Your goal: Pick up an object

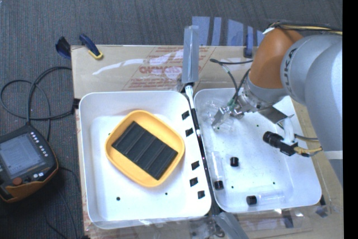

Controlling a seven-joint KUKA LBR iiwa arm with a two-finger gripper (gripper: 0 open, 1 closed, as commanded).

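Note:
A yellow square dish with a black ridged insert lies in the left bin. In the right bin, my gripper hangs low over the far left corner, above something clear and crinkled. I cannot tell whether it touches that clear thing. Small black pieces lie on the right bin's floor toward the front. A clear tube-like piece lies beside the front one.
The grey arm with its orange band covers the right bin's far right. A black fitting with a cable sticks out under the arm. A divider with black clips separates the bins. A teach pendant lies on the floor at left.

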